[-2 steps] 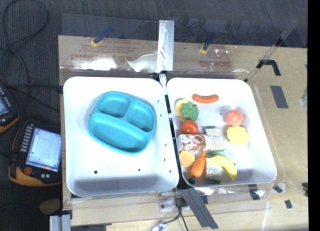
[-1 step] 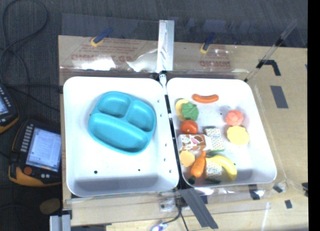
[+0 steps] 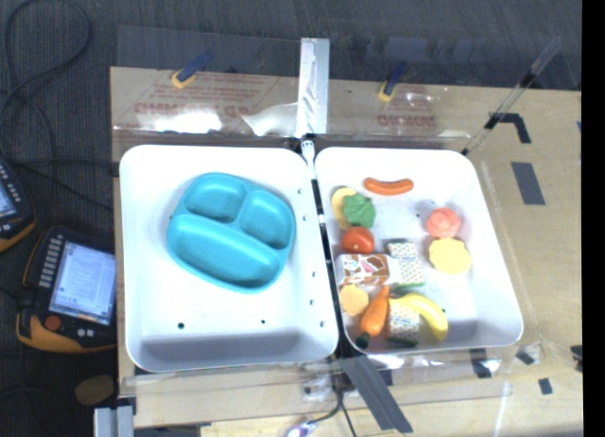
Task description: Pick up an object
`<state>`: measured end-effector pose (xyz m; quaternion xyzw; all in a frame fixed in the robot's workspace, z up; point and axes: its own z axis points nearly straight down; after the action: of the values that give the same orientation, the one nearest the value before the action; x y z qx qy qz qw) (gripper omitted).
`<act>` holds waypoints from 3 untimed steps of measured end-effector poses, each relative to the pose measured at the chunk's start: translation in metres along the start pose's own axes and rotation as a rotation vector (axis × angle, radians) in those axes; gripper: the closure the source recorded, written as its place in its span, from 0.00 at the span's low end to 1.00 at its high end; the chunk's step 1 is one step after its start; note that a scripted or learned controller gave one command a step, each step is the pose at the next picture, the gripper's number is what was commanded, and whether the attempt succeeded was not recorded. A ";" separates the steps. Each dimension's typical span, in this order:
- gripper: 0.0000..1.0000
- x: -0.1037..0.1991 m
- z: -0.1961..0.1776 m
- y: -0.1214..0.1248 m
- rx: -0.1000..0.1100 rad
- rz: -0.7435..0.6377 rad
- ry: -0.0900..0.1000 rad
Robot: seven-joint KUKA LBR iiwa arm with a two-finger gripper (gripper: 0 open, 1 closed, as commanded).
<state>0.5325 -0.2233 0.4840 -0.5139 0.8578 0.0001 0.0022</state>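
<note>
Item: bench (image 3: 548,236), two white bins side by side; task at its opening step, nothing lifted.

Right bin (image 3: 492,265), near edge: banana (image 3: 419,313), lying flat; carrot (image 3: 375,314) just left of it, touching; a small dark green piece (image 3: 402,340) below them, too small to name.

Right bin, middle: patterned brown-and-white packet (image 3: 363,268); patterned checked block (image 3: 405,260) beside it; yellow round piece (image 3: 449,255) to the right, standing apart; tomato (image 3: 357,239) above the packet.

Right bin, far: green leafy vegetable (image 3: 357,208) against the left wall; pink round piece (image 3: 442,221) apart on the right; sausage (image 3: 388,185) nearest the far wall, alone.

Left bin (image 3: 142,265): blue divided plate (image 3: 231,229), set at a slant.

Jaws: state cannot be told.

Assessment: step in hand is choice and approach. The near cluster is crowded; the sausage, pink piece and yellow piece sit with free space round them and look the easier targets. The next move calls for coming down over one isolated piece, jaws astride its narrow side.
</note>
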 end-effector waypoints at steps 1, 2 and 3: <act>1.00 0.003 -0.001 0.007 0.002 0.717 0.001; 1.00 -0.013 0.000 -0.022 0.001 0.089 0.000; 1.00 -0.035 0.001 -0.062 -0.001 -0.369 -0.001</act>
<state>0.6042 -0.2215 0.4838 -0.6627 0.7489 0.0003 0.0025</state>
